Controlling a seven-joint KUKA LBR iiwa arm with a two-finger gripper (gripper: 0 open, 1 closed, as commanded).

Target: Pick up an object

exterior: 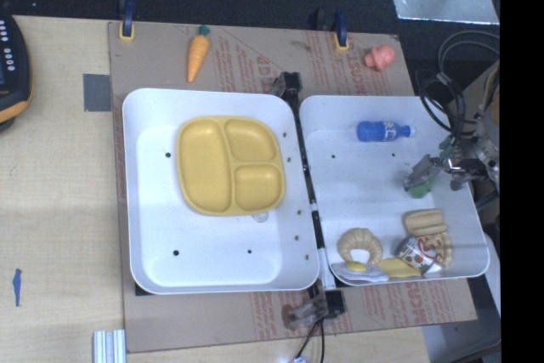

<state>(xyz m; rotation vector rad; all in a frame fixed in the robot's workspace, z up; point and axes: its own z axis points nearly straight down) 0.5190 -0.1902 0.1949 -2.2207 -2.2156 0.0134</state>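
Bench (pixel 59 183), far left: dark device w/ orange trim (pixel 10 68) at the edge, buttons visible, no legible text. Grey patch (pixel 97 92) just right of it. Brown board (pixel 255 64) under both bins carries faint red print, too faint to read; blue clamps (pixel 127 13) w/ yellow at its top edge. Carrot (pixel 197 53) lies on the board above the left bin (pixel 153 259). Left bin holds a yellow 3-section plate (pixel 229 164), set toward the top; lower half of bin floor is bare, lots of room. Black clips at the seam between bins, top and bottom. Pink toy (pixel 380 57) sits on the board above the right bin (pixel 340 208), outside it. Right bin: blue bottle (pixel 382 131) w/ white label, text unreadable, lying on its side near the top wall, apart from everything else. Mid floor open. Bottom right corner crowded: croissant (pixel 360 245), banana (pixel 387 269), bun (pixel 424 222), red-white printed carton (pixel 422 254), lettering illegible, all touching or nearly so, against the bin wall. Gripper (pixel 422 175) hangs over the right bin's right side, between bottle and bun, grasping nothing visible; fingers' spread can't tell.
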